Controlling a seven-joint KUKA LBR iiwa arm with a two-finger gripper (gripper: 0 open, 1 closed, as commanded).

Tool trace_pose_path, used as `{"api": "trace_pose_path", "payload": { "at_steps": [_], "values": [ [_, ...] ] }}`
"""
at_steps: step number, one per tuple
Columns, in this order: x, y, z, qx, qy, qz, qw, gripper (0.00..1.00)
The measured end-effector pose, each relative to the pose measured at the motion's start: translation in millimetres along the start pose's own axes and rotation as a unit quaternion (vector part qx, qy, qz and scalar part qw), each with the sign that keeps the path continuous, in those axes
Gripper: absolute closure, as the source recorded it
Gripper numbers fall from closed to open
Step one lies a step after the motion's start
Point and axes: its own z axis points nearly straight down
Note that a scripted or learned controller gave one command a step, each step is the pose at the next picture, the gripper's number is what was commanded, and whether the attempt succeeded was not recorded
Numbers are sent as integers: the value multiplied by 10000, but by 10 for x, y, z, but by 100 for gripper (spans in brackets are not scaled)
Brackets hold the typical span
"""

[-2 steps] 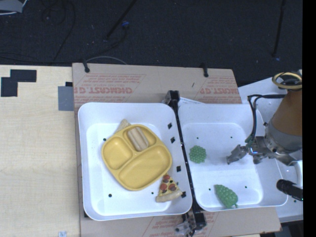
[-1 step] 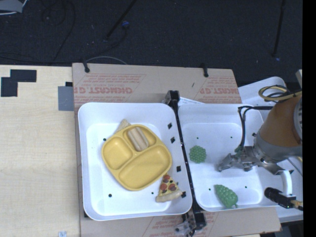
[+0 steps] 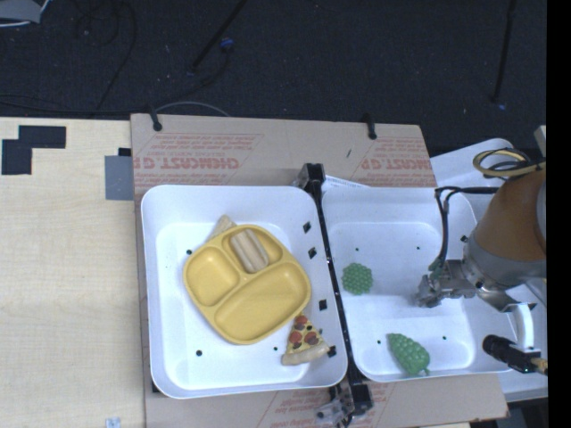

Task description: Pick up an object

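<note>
In the right bin (image 3: 393, 239) lie two green items: a round leafy green ball (image 3: 357, 278) near the divider and a green bunch of grapes (image 3: 409, 353) near the front wall. My gripper (image 3: 434, 292) reaches in from the right and sits low over the right side of that bin, to the right of the green ball and above the grapes in the picture. Nothing shows between its tips. The grey arm with its orange band (image 3: 513, 217) rises behind it.
The left bin (image 3: 169, 239) holds a yellow divided plate (image 3: 248, 283) with a hot dog (image 3: 251, 251) in one compartment, and a pizza slice (image 3: 305, 342) by its front right corner. A black divider (image 3: 323, 266) separates the bins. Cables (image 3: 451, 203) run along the right bin's back.
</note>
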Motion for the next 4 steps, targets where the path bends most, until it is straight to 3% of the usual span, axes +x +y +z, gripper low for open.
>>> {"api": "trace_pose_path", "payload": {
  "at_steps": [3,4],
  "values": [
    [61,-191,-1629,-46,-15,-33,10000,100],
    [613,-166,-1478,-11,4,-48,10000,100]
  ]
}}
